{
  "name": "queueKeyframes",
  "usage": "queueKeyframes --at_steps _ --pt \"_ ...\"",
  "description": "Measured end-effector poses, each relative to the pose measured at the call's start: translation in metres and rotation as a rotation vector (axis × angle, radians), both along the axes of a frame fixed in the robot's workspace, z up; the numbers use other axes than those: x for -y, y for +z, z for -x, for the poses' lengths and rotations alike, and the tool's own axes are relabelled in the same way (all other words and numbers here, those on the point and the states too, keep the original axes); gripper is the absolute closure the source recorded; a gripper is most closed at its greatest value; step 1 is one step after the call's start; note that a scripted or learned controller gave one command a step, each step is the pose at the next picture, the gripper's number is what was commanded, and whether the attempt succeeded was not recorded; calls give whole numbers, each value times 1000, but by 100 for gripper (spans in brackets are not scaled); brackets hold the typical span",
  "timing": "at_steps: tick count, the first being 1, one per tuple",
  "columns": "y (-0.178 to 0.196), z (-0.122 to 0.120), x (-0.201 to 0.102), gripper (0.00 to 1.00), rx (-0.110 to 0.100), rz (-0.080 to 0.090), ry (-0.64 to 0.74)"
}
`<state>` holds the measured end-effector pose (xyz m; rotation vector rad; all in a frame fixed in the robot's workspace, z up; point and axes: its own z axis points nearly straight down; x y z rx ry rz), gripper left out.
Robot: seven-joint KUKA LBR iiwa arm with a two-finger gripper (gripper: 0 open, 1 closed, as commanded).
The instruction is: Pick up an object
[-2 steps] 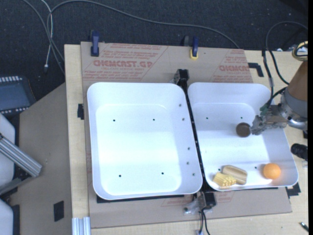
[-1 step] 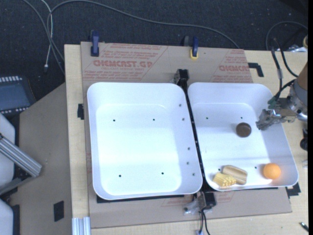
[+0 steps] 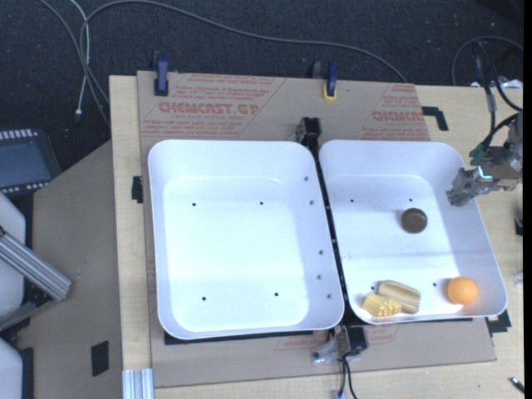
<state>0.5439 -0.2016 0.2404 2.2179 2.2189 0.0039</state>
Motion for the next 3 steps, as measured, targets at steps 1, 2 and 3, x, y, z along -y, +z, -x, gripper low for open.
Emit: queueKeyframes --at_steps 1,2,3 --pt "1 -15 -52 100 -4 -2 4" --pt "8 -22 -102 100 -3 -3 4" --pt "-5 -23 -150 100 -5 -2 4"
